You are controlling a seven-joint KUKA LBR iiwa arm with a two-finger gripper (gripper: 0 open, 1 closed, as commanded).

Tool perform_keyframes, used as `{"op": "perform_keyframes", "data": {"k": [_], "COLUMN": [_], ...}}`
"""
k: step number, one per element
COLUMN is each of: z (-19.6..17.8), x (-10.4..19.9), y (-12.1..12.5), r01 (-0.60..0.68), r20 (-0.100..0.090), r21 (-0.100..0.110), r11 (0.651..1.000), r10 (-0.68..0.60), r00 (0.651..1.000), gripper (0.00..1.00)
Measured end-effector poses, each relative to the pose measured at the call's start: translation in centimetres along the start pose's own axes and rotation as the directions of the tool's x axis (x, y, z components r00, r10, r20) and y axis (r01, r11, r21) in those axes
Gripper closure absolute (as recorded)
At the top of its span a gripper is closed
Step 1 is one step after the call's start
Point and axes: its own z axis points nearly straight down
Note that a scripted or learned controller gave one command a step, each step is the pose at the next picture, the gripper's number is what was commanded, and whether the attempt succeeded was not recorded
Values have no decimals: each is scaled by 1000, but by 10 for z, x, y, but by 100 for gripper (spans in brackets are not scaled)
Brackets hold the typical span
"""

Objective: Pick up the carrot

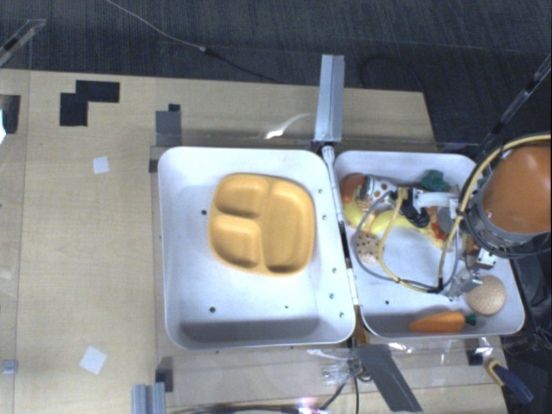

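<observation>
One carrot in right bin, near edge | pincer state: cannot tell

Crowded right bin, roomy left bin

The arm hangs over the right bin, its jaws hidden in the clutter near the bin's right wall. Just below them a beige ball blocks the way, and the carrot lies beyond it against the bottom wall, with bare floor to its left. Left of the jaws a looping cable and a heap of small toys fill the bin's upper half. Farther left, across the divider, the left bin holds only a yellow divided tray, with bare floor around it.
</observation>
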Motion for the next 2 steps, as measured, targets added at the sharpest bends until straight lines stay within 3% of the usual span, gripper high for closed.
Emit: {"op": "perform_keyframes", "data": {"k": [1,2], "z": [-1,-2], "x": [-11,-11], "y": [-38,-36], "r01": [-297,-394], "r20": [-1,-2], "r21": [2,2], "r11": [955,919], "r10": [297,394], "r00": [955,919], "gripper": [0,0]}}
